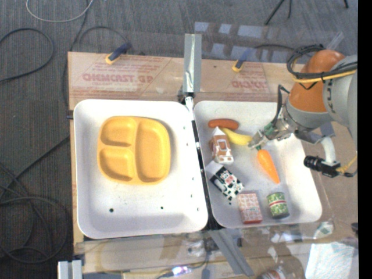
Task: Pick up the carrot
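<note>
Orange and tapered, the carrot (268,165) is what we're going after, and it's lying flat on the floor of the right bin (311,208), toward that bin's right side. Its long axis is running at a slant: the fat end is sitting up and to the left, the tip is pointing down and to the right. We're seeing the hand (265,136) hanging just above and a touch left of that fat end, so the carrot is lying below the hand in the picture, stretching away from it. That's the relation we're caring about here, and we're guessing the next move means coming down along that slant and squaring the fingers across the narrow width, not along the length.

We honestly can't tell whether the hand is open or closed, it's too small and cluttered there. Nothing is showing between the fingers as far as we're able to see, so we're not calling the carrot gripped.

Working outward: the banana (237,136) is lying just left of the hand, close enough that we're worried about a bump. The hot dog (224,123) is sitting above that, the small carton (221,147) below it, then the cow-print box (226,182), the pink box (249,207) and the green can (278,204) nearer the front. The yellow tray (135,149) is sitting in the left bin (93,214), well apart.
</note>
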You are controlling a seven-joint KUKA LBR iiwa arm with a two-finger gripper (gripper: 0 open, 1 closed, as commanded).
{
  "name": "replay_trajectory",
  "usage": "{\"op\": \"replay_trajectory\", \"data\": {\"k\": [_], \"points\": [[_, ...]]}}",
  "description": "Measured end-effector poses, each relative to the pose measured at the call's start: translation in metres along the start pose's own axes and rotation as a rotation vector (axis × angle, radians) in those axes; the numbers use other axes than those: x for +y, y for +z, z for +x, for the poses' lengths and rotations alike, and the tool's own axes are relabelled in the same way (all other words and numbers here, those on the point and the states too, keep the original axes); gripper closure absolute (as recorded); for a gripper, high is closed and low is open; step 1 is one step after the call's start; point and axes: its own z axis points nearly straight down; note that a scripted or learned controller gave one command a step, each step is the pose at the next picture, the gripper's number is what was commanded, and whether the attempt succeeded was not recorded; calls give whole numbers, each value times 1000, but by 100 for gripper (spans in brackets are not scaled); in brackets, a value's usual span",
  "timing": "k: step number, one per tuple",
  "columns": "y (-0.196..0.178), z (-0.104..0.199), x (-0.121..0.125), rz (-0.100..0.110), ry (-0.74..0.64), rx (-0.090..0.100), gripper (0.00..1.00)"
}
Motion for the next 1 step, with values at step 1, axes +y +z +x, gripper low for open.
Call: {"op": "replay_trajectory", "data": {"k": [1], "points": [[-110, 34, 49, 13, 129, 4, 100]]}}
